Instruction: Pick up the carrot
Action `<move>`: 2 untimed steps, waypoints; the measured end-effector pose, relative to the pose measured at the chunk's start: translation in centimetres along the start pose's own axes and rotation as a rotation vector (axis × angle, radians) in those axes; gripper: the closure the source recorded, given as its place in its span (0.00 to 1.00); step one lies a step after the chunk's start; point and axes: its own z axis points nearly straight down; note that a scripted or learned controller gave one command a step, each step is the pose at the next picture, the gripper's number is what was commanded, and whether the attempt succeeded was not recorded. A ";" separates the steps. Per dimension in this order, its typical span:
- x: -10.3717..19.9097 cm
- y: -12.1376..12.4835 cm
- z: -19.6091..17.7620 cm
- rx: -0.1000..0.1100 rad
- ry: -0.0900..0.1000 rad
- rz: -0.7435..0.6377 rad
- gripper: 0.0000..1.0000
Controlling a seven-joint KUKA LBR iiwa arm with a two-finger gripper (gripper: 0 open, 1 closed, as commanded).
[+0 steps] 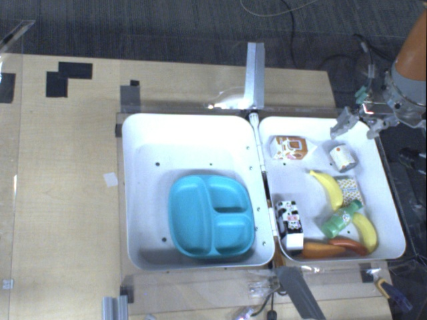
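The carrot [319, 249] is a long orange piece lying flat along the front wall of the right bin [393, 199], with a red item [348, 244] touching its right end. My gripper [359, 125] hangs over the far right corner of that bin, well away from the carrot. Its two grey fingers [343, 123] are spread open with nothing between them. The orange-banded arm [410, 59] comes in from the upper right.
The right bin also holds two bananas [328, 187] [365, 231], a green bottle [340, 220], a white can [341, 157], an orange-and-white packet [290, 148] and a black-and-white box [289, 217]. A blue divided plate [212, 213] lies in the left bin [140, 179].
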 end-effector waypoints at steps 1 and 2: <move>-2.6 0.7 0.0 -0.005 -0.002 -0.299 0.00; -5.6 -0.9 -6.9 -0.006 -0.005 -0.709 0.00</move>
